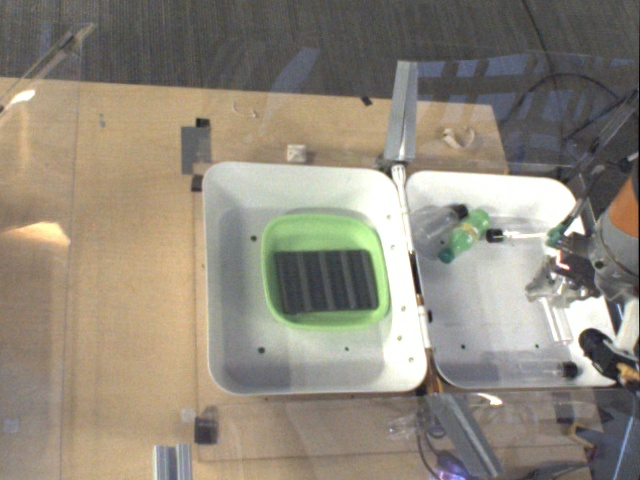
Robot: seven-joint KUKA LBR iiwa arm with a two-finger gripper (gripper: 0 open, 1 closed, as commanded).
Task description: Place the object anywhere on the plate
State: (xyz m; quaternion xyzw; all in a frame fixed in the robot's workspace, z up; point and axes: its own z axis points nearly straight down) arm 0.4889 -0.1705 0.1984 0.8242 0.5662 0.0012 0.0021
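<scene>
Pale wood forms the bench [110,298], and on it two shallow white bins sit side by side. Inside the left bin [230,358] rests the plate [325,233], a green square dish with raised rounded walls and a dark ribbed insert across its floor. Over in the right bin [490,358], near its upper left corner, lies the object [457,236], what looks like a small green bottle with a dark cap, tangled with clear, tube-like pieces beside it. It is probably light, hard and smooth plastic, likely to roll or slide under a glancing touch, so a grip across the middle of the green body seems safer than one at the cap or the clear parts. At the bin's right side, well apart from the object, hangs the gripper [560,286]; whether it is open or closed cannot be told from this angle.
</scene>
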